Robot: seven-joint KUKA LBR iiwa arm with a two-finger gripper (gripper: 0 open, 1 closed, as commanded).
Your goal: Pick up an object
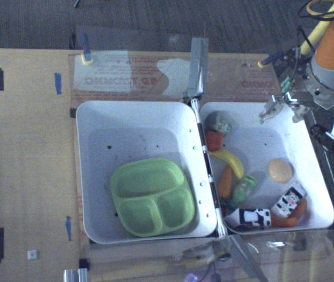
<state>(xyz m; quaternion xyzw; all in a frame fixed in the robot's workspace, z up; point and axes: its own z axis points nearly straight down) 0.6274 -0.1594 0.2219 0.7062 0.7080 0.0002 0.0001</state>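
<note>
The arm [331, 51] comes in as a bulky rounded body — a broad orange band over a pale grey ring, with a silvery wrist section below it. A yellow cable loops above the orange part, beside thin dark wires, and a short blue piece sticks out to the side near a small green spot. The gripper [282, 108] is bare light metal, slim and angular — two thin prongs under a small blocky mount. Darker hardware hangs along the arm's lower side.
</note>
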